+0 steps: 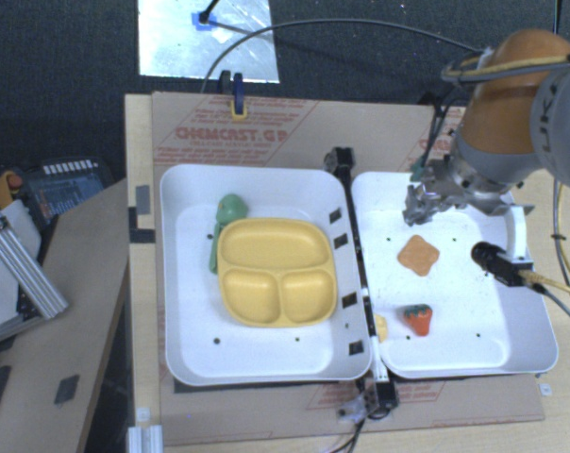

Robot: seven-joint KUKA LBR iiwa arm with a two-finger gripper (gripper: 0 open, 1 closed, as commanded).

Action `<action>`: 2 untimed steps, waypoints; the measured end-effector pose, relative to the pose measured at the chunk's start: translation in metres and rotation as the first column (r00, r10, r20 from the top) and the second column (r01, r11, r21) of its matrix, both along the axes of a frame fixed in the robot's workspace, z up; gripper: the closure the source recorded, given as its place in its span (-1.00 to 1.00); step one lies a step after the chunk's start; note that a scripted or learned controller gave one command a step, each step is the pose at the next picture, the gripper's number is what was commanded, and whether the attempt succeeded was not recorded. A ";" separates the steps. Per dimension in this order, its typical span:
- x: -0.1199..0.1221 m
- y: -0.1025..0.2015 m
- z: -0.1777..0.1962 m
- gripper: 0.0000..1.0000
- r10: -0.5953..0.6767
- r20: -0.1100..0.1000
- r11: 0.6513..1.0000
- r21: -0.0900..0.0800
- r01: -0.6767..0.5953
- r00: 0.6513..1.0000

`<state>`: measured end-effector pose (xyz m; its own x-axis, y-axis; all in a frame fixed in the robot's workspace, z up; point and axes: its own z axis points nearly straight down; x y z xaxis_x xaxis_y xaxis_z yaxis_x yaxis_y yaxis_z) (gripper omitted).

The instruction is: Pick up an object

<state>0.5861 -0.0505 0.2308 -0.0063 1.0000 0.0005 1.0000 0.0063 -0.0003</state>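
Orange flat piece (418, 255) lay mid right bin (455, 357); gripper (419, 206) hovered near, at its 12 o'clock, nothing visibly held, finger spread unreadable. Best descent: shift toward 6 o'clock, centre over piece, avoid red-orange object (417, 319)

I see bright, even light on both white bins (266, 182). A shiny sheet (208, 26) at the top glares, shadows are soft, and my whole picture looks a bit grainy.
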 end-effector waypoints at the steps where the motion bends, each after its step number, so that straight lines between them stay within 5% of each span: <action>1: -0.020 0.054 0.008 1.00 0.004 0.001 1.000 0.002 -0.004 1.000; 2: -0.043 0.111 -0.004 1.00 0.004 -0.001 1.000 0.002 -0.004 1.000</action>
<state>0.5433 0.0605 0.2271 -0.0102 0.9999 0.0022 0.9999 0.0102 -0.0011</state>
